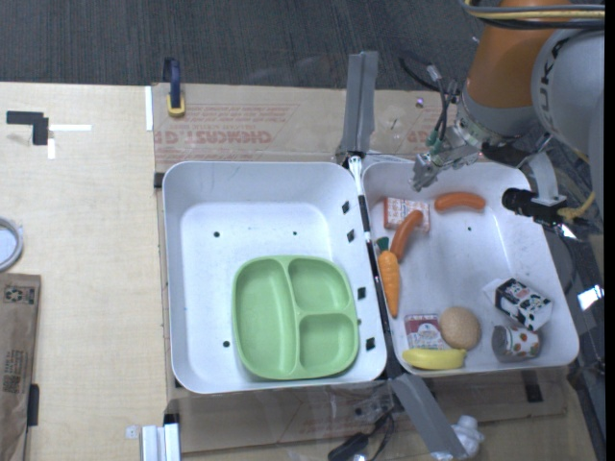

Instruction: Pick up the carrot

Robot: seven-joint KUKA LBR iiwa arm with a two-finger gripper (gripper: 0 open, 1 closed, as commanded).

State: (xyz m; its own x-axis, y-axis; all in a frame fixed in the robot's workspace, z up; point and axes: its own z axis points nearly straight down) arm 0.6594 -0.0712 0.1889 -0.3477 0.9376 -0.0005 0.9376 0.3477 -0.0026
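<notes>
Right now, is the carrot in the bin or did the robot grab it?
In the bin. The carrot lies flat against the right bin's left wall, while the gripper hovers apart, near the back.

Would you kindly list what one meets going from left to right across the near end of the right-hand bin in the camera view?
Small red-and-white packet → round tan bread roll → patterned grey cup lying on its side.

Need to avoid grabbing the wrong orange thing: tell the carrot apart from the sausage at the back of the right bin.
The carrot is bright orange, tapered, with a green top; the sausage is redder with rounded ends. The carrot lies lengthwise along the bin's left wall; the sausage lies crosswise near the back. The gripper hovers nearer the sausage. Both are elongated and lie flat.
</notes>
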